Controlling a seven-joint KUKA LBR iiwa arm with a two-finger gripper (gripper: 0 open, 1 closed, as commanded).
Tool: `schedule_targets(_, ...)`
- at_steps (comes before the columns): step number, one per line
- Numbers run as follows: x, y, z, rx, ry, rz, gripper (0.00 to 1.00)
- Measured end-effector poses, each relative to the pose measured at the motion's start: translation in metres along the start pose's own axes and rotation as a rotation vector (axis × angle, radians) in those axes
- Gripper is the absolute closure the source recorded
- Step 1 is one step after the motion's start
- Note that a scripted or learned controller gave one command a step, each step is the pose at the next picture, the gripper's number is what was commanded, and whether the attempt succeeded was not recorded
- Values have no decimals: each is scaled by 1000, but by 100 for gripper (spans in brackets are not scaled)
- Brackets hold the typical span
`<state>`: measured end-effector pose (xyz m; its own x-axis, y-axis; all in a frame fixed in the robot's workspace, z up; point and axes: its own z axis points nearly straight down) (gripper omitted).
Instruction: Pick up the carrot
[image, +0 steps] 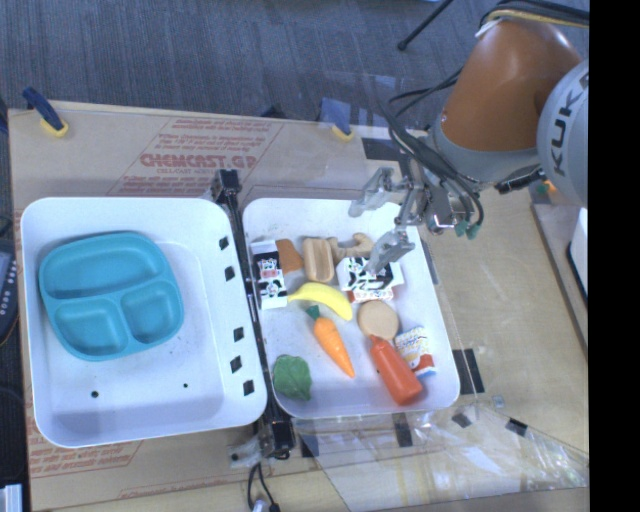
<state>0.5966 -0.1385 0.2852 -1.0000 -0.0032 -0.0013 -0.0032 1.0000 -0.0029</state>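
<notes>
Orange and tapered, the carrot (333, 344) lies flat in the right bin (440, 300), its green top pointing toward the banana (320, 298) and its thin tip aimed at the bin's near edge. I see it lying bare on the white floor — nothing rests on it, and the gripper (392, 243) hangs well apart from it, up over the far side of the bin. I read the fingers as spread open with nothing between them; the lower one sits above the black-and-white carton (368, 279). Around the carrot I have some room: the broccoli (292, 377) sits near its left, the orange bottle (396, 370) near its right, and a round tan item (378, 319) just beyond the bottle's top. The banana nearly touches the carrot's green end, so that side is tight. A second small carton (268, 280) stands against the bin's left wall, and a wooden piece (319, 258) lies near the far wall. In the left bin (60, 410) I see a blue divided tray (108, 292) — with open white floor on its near side.
</notes>
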Motion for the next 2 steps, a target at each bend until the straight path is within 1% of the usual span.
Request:
schedule_targets(1,65,52,133,-7,15,-2,0)
schedule_targets(2,110,33,193,-3,2,-140,0)
